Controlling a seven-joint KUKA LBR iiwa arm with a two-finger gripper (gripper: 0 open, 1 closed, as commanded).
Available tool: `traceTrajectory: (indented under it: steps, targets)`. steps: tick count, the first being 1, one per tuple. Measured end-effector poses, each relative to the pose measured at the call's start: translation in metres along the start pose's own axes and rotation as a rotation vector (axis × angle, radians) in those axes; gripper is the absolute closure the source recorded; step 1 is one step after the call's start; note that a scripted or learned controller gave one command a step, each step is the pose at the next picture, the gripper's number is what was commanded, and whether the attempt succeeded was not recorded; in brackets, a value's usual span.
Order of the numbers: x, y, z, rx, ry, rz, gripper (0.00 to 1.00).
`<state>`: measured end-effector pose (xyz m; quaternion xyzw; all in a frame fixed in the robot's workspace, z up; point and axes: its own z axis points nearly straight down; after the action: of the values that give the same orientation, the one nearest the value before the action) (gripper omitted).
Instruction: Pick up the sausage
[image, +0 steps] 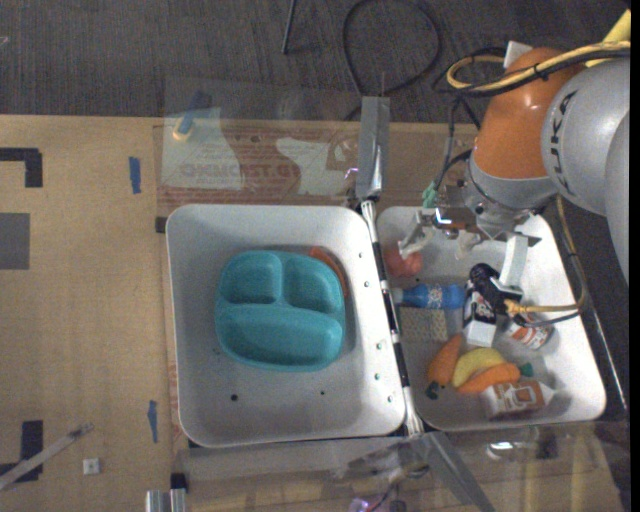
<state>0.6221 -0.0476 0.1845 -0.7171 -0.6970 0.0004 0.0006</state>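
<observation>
Claw over right bin's far edge — finger state unclear, left bin roomy around teal tray.

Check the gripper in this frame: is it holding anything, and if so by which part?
It cannot be told. The gripper hangs over the right bin, just above a reddish item that may be the sausage, but no hold is visible.

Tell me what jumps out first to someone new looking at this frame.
The teal divided tray dominates the left bin, sitting near its middle. Next is the grey arm with its orange band, reaching in at upper right over the right bin. That bin holds a clutter of toy food toward its near side, including a yellow banana and a blue bottle.
</observation>
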Motion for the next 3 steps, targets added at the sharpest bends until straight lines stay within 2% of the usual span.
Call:
traceTrajectory:
  steps: [1,2,3]
  targets:
    - [0.023,-0.031,-0.004,0.001,0.001,-0.228,0.0]
    - [0.027,-0.01,-0.045,-0.005,-0.001,-0.286,0.0]
    - [0.063,-0.03,0.0,-0.001,0.0,-0.308,0.0]
